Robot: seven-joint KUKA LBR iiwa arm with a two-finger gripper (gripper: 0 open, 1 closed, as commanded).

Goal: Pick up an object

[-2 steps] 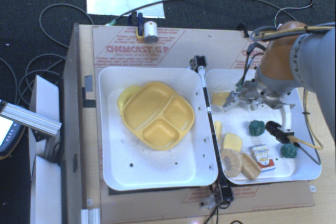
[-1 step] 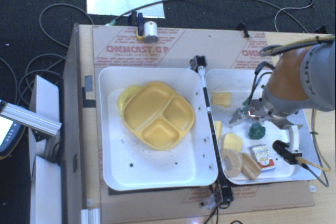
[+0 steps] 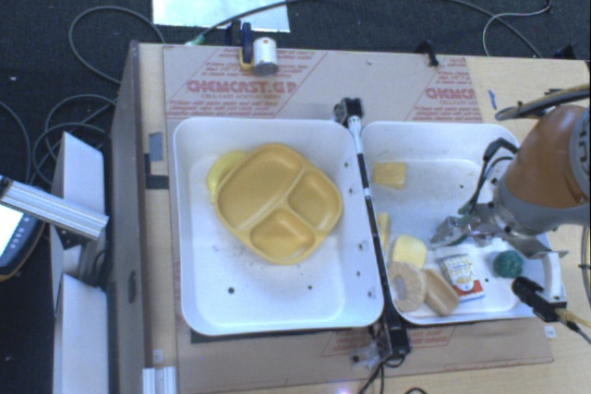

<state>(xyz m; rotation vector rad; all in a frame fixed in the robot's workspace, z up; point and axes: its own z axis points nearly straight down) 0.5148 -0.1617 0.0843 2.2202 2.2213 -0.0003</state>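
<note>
Right bin [image 3: 434,163]: gripper [image 3: 459,231] low near its right wall; grip state cannot be told. Yellow blocks [image 3: 409,251], a round cracker [image 3: 406,285], a small carton [image 3: 461,275] and a green ball [image 3: 507,264] crowd its near edge. Left bin [image 3: 208,309]: yellow divided tray [image 3: 277,201].
</note>
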